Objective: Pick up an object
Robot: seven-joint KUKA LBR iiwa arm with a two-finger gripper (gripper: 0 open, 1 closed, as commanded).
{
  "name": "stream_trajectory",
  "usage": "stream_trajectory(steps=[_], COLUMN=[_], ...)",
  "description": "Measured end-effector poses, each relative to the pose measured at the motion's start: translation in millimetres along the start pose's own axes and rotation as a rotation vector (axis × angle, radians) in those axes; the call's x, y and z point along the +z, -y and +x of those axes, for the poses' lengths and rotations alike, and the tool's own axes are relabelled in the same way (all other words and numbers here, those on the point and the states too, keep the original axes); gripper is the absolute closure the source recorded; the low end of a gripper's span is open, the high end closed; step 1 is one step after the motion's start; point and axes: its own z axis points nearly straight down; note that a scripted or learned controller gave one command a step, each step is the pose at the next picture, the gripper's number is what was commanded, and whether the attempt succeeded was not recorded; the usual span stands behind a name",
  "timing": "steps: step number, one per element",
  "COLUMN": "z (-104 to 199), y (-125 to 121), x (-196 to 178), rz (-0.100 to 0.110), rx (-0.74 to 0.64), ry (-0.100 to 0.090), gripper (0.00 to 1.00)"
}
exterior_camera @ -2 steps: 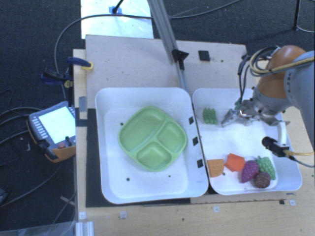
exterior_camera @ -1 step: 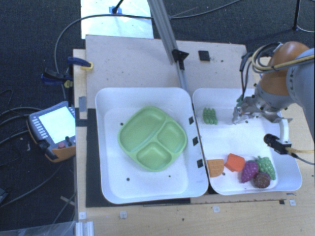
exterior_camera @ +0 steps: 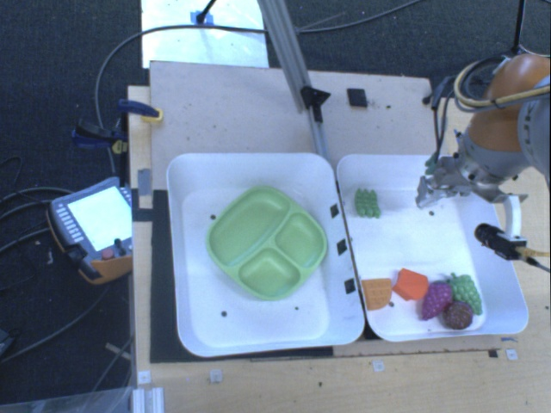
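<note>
gripper hovers over right bin, far side; holds nothing, finger gap unclear; toys clustered at bin's near edge: orange block, purple grapes; green piece sits alone, the easiest target; descend centred, straddle it, close squarely.

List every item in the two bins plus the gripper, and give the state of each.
green divided plate: flat in the left bin, compartments bare.
small green toy: loose near the right bin's upper left.
orange flat piece: against the right bin's left wall.
orange-red block: beside it.
purple grapes: lying in the lower right cluster.
green grapes: lying in the same cluster.
dark red fruit: lying in the same cluster.
gripper: over the right bin, holding nothing visible.
</note>
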Motion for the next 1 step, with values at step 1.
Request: stream_trajectory(steps=[1], z=[4.5], y=[-8.3], x=[-62.4], rz=[-0.004], rx=[-0.002], ry=[0.001], gripper=[1.00])
